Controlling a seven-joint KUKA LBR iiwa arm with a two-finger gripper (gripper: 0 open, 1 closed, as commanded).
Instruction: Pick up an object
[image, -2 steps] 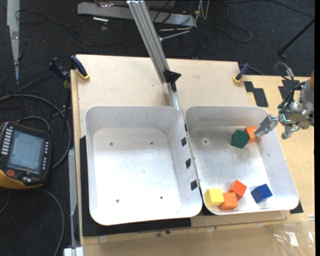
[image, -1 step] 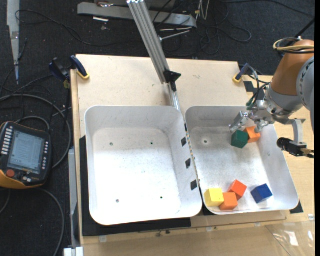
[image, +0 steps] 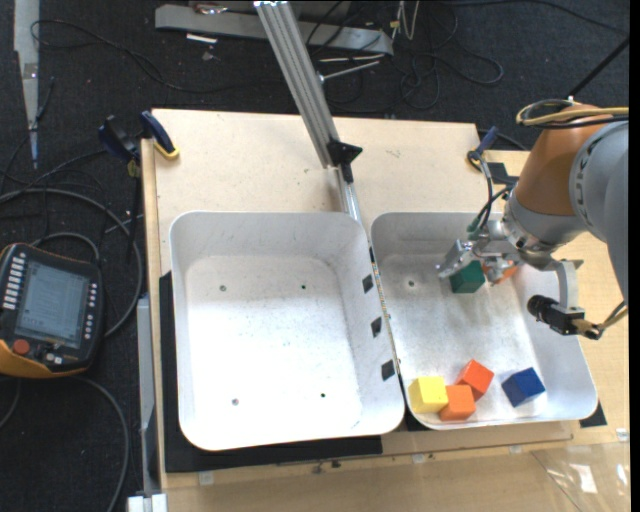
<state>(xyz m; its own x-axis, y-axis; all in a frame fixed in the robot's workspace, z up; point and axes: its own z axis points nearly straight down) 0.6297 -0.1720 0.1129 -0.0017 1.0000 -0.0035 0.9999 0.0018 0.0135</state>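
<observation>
A single camera stood fixed above the bench (image: 260, 150) and looked down on it at a slant, from the side of the bench's near edge toward its far edge. It sat far enough off to take in nearly the whole bench top, with both white bins side by side: the left bin (image: 190, 300) and the right bin (image: 420, 235). Dark floor showed beyond the far and left edges, where a handheld control pendant (image: 50, 310) lay off the bench's left edge. The arm (image: 575, 185) entered from the picture's right, over the right bin's far right corner.
</observation>
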